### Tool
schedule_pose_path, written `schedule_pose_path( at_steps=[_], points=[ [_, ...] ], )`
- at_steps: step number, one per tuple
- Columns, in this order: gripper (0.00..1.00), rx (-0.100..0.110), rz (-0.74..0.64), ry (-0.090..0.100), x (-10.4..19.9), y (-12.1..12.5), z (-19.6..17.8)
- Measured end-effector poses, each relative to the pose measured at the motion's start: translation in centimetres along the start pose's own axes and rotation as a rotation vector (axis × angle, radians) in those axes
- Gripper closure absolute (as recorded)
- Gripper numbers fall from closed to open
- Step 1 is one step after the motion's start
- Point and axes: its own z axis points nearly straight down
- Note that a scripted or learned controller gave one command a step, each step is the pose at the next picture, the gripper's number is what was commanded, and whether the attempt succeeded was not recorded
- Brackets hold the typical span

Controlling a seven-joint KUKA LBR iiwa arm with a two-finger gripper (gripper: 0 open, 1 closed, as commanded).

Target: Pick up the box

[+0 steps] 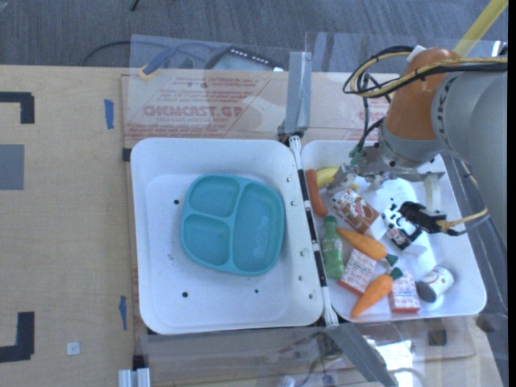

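White plastic bins sit side by side on the wooden worktop (64, 240). The left bin (153, 297) carries a turquoise divided plastic plate (234, 224). The right bin (463, 285) holds a clutter of toy food.

Several small cartons lie in that clutter, so the task's box is a matter of judgement. One candidate is the red-and-white printed carton (353, 209) towards the far left of the right bin, tilted, just beside the red sausage-shaped toy (317, 204). Another is the small orange-and-white carton (358, 271) at the near middle, wedged between two orange plastic carrots (363, 244) and touching the green plastic bottle (332, 248). A third, red carton (404, 292) lies near the right front corner, beside a round white-and-red toy (437, 280).

Grey and orange, the arm reaches in from the right, and its gripper (360, 168) hangs over the far part of the right bin, just beyond the red-and-white printed carton. I cannot tell how far the gripper is open, and nothing shows between its tips.

For a good pick, I judge the printed carton the closest target. The gripper should turn to match the carton's tilt, close across its narrow sides, and come down clear of the sausage toy and the yellow toy (326, 176) at the far edge. A thin carton lying flat may slip, so a centred, square descent matters
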Motion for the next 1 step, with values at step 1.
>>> schedule_pose_path(
  at_steps=[1],
  points=[
    [1.0, -0.005, 0.003, -0.001, -0.11, 0.14, -1.2]
  ],
)
